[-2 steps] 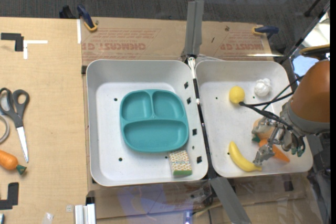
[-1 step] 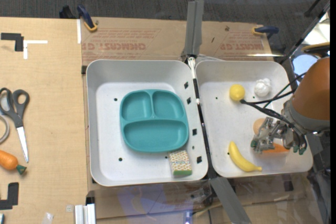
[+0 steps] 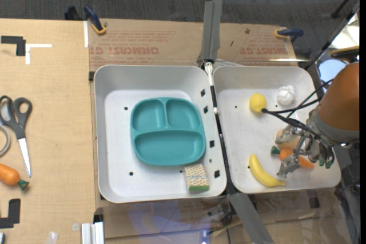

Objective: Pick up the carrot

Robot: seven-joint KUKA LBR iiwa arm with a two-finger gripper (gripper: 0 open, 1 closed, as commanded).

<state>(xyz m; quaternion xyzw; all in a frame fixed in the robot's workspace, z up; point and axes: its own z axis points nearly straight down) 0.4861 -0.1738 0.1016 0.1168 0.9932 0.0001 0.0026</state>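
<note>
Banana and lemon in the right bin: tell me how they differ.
The banana is long and curved; the lemon is small and rounded. The banana lies near the right bin's front edge, the lemon towards the back. The banana lies close to the pincer; the lemon sits apart from it, beside a white object. Both are yellow and rest on the bin floor.

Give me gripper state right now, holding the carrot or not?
Gripper: low in the right bin, over the orange carrot beside the banana. Open or closed, and any hold on the carrot, cannot be told.
</note>
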